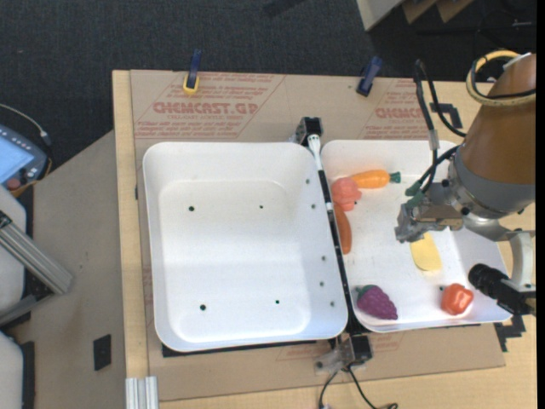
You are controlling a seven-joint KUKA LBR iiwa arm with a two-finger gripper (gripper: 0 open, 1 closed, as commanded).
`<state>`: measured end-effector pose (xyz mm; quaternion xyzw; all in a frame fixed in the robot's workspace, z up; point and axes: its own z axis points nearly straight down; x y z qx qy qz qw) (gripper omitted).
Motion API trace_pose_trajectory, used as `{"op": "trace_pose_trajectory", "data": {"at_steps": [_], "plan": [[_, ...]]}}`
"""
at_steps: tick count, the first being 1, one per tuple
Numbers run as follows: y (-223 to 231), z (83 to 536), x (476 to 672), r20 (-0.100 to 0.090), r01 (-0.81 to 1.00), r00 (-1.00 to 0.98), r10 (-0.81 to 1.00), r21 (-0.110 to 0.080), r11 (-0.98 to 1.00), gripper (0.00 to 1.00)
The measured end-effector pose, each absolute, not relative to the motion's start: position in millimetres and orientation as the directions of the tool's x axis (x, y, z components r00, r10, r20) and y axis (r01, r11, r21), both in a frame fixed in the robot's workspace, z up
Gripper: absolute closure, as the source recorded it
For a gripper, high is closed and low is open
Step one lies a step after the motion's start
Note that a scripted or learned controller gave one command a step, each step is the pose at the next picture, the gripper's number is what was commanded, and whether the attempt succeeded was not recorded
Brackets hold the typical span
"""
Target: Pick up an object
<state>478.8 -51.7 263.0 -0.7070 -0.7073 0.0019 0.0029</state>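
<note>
A: In the camera view, where was the gripper [419, 225]?

B: Low in the right bin [387, 318], just above a pale yellow toy [427, 254]; whether it was open, I couldn't tell. Probably approaching; next, descend and close.

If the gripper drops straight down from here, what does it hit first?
Most likely the pale yellow toy piece just below the gripper in the right white bin, though depth is unclear.

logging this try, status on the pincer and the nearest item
Pincer low over right bin. Yellow piece just below it, not gripped. Red pepper, purple grapes lie apart.
</note>
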Motion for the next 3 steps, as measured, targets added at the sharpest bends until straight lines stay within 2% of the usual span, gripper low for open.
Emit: {"op": "trace_pose_trajectory", "data": {"at_steps": [1, 2, 3], "plan": [[-45, 179, 477.4, 0.001, 1.000, 0.001, 1.000, -0.010, -0.001, 1.00], [-45, 249, 581.8, -0.003, 1.000, -0.004, 1.000, 0.015, 0.004, 1.00], [-59, 181, 528.9, 0.001, 1.000, 0.003, 1.000, -0.010, -0.003, 1.00]]}}
